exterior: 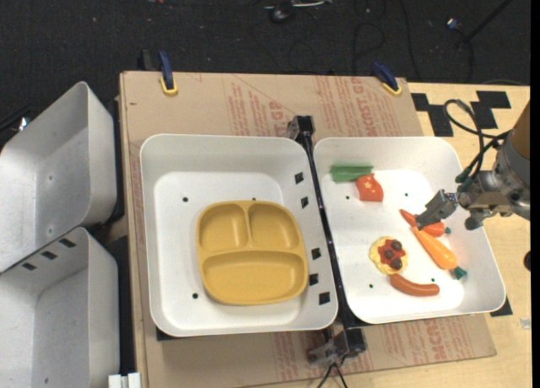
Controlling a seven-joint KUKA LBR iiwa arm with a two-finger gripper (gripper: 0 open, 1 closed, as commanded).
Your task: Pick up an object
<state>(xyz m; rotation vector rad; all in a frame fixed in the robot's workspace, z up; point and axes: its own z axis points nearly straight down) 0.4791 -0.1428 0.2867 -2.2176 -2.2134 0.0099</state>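
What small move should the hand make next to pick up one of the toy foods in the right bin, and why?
Probably a short descent straight onto the carrot. The hand hangs over the right bin, above the carrot's upper end, with nothing between its fingers. The carrot lies apart from the sausage and the small pizza, so closing there should catch it alone.

Robotics lab: cardboard-topped bench (253, 99), loose floor cables (371, 36).

Right bin holds the candidates. Green strip (351, 173) lies flat at far left, red strawberry (369, 187) just beside it. Orange carrot (437, 249) lies diagonally at right. Small pizza (389, 254) sits centrally; reddish sausage (414, 286) is seen nearest, slightly curved.
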